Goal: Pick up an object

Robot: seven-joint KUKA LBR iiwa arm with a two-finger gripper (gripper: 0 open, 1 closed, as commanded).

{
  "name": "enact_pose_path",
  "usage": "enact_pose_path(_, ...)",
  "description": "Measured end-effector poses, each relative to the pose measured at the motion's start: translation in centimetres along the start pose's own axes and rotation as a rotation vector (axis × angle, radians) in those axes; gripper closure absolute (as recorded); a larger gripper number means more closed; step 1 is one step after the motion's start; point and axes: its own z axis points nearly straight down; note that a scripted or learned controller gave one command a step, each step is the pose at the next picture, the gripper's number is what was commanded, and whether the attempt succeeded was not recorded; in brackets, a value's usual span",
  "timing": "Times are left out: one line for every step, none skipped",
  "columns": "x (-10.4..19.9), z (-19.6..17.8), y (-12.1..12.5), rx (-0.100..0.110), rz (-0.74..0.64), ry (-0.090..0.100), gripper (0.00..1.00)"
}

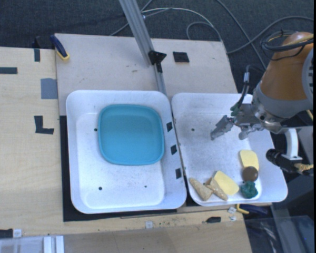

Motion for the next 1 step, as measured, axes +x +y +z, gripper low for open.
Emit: enact_pose_path(-0.90,5.47,-0.50,0.001,0.001,0.000,0.00)
